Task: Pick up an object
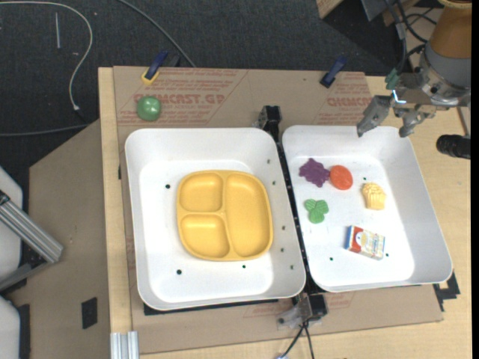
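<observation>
In the camera view, the gripper hangs over the far edge of the right bin, reaching in from the right below the orange band of the arm. Its two fingers stand apart, with nothing between them.

The things to be picked lie in the right bin, all nearer the camera than the gripper and apart from it. A purple toy sits toward the bin's left side, and an orange round toy lies just beside it on the right, the two touching or nearly so. These two are the closest to the gripper, lying below and a little left of its left finger. A yellow toy lies further right, almost straight below the gripper in the picture. A green toy lies near the bin's left wall, below the purple one. A small red, white and blue carton lies flat toward the near side, furthest from the gripper.

The left bin holds a yellow divided plate with three compartments, lying flat near its middle. Both bins rest on a cardboard sheet on the table. A green ball lies on the cardboard beyond the left bin's far left corner. Two blue clamps grip the cardboard's far edge.
</observation>
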Tool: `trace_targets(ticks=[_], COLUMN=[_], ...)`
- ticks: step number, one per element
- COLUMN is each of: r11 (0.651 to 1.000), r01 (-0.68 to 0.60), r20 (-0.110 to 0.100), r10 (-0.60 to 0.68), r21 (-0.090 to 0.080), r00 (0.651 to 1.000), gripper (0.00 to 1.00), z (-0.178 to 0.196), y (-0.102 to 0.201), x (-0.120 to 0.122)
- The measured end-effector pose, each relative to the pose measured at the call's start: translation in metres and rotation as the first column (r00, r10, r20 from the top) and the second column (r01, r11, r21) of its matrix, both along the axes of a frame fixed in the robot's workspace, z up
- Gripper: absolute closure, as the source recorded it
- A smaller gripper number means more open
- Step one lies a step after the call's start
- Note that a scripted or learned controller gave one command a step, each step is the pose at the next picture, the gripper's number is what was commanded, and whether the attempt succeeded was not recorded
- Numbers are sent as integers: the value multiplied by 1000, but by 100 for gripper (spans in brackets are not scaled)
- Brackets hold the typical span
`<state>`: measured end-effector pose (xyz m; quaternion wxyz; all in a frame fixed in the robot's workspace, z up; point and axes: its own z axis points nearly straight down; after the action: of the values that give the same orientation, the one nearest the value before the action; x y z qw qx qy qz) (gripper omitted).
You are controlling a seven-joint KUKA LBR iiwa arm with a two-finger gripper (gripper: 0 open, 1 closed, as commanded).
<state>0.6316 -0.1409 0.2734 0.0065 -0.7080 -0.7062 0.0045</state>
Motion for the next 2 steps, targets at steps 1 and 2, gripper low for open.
trace_targets(ticks=[1, 2], r11=[1000, 1000], r01=[-3, -3], r20=[14, 8], r10=[3, 3], r21=[-2, -1], r00=[1000, 1000], gripper=[0, 0], z=[8, -54], y=[0, 4], x=[2, 4])
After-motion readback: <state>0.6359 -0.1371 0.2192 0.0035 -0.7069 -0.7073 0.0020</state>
